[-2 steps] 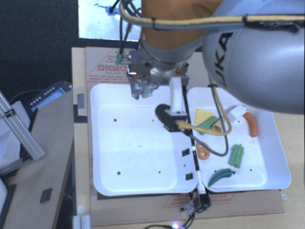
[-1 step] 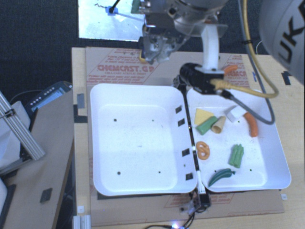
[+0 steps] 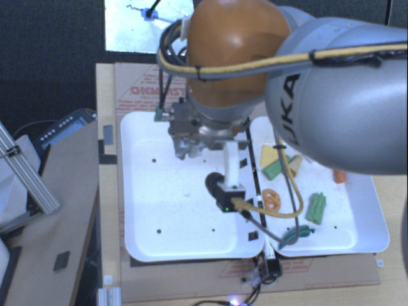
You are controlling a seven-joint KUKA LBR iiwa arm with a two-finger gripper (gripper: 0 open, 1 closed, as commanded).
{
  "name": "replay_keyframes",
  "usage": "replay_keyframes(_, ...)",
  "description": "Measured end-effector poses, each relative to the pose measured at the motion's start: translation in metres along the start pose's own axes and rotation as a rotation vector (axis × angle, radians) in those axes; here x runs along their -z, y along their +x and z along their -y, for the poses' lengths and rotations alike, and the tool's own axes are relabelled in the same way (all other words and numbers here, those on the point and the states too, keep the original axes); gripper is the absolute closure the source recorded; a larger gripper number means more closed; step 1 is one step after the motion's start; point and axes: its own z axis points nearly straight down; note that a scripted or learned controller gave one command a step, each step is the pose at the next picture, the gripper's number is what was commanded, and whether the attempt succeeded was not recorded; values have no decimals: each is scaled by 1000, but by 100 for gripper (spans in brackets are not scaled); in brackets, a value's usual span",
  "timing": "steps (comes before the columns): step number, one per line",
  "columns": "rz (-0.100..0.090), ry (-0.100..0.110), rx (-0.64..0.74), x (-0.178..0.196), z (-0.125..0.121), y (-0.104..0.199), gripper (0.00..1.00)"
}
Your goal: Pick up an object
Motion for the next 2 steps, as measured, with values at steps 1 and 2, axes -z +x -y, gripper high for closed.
replay_keyframes(1, -4, -7, 0, -85, 25, -7, 100)
replay_keyframes(2, -15, -36, 3, 85, -17, 4, 100)
